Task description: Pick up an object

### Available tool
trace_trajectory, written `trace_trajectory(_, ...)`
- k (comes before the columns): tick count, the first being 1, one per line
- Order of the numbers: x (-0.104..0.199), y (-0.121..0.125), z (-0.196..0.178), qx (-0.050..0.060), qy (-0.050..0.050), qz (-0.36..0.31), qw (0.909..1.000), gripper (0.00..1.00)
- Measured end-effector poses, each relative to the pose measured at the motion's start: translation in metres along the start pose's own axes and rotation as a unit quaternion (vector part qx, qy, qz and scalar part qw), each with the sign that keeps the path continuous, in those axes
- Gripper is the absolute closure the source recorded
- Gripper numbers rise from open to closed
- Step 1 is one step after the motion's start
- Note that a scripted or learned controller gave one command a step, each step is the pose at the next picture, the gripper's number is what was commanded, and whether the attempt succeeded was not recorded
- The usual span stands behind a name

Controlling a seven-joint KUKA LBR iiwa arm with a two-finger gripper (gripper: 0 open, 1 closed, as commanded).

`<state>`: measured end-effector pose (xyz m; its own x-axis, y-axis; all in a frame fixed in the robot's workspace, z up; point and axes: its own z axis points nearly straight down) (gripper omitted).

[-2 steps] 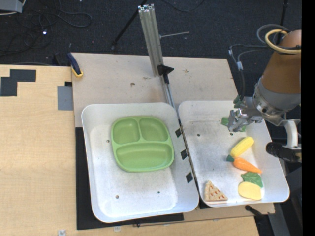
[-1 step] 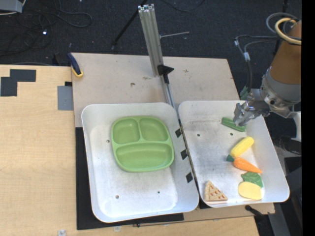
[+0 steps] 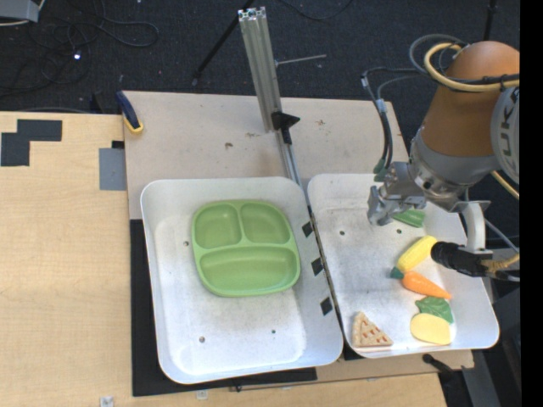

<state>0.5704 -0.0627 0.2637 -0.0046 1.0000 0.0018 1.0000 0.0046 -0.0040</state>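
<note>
Now: arm low over right bin, gripper (image 3: 389, 207) above a green piece.
Left bin (image 3: 170, 312) holds a green divided plate (image 3: 245, 248), lying flat near its middle. Right bin (image 3: 356, 261) holds toy food along its right side: a small green piece (image 3: 412, 219) just beside the fingertips, a yellow corn cob (image 3: 417, 253), an orange carrot (image 3: 424, 285) touching the cob, a yellow-and-green piece (image 3: 433, 322), and a waffle wedge (image 3: 370, 332) near the front edge. Gripper sits at the rear of the right bin; nothing visibly between its fingers, and whether they are parted or closed cannot be told from this angle. Green piece possibly touches the gripper body; unclear.
</note>
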Motion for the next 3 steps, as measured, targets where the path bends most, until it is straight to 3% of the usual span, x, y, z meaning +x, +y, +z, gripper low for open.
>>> trace_trajectory(1, 0.052, 0.004, 0.001, 0.0, 0.0, 0.0, 1.0, 1.0)
trace_trajectory(3, 0.165, 0.012, 0.039, 0.0, -0.001, 0.0, 1.0, 1.0)
